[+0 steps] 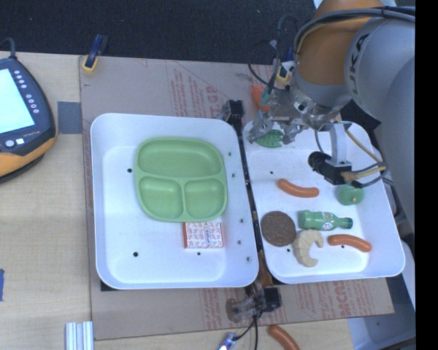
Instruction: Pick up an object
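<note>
Jaws [274,131] low over right bin's [383,268] far-left corner, closed around a green object [269,138]. Nearer the camera from the jaws: sausage [298,189], brown disc [278,227], green bottle [323,219], croissant [307,246].

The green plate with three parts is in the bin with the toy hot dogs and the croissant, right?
Not quite. The camera view shows the green plate in the left bin, beside a small patterned card. The hot dogs and croissant are in the right bin.
</note>
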Robot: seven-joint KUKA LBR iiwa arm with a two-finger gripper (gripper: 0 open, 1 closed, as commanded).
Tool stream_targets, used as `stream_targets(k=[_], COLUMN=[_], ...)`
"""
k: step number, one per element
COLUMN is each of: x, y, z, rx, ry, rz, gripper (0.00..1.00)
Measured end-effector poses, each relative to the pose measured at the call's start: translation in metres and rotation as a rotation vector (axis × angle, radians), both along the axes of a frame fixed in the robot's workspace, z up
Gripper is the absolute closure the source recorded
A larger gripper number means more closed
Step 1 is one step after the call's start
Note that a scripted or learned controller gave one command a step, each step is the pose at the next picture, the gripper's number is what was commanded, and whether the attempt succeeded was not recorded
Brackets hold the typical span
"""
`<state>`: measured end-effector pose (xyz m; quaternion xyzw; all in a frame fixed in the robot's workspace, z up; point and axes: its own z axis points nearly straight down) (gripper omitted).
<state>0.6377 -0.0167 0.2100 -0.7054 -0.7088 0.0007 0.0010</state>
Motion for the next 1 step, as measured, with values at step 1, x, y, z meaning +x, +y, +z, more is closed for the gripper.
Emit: stream_targets(k=[1], x=[-0.0449], y=[0.0586], z=[-0.0061], rx=[-0.002], ry=[0.003], rz=[0.002], gripper=[1.0])
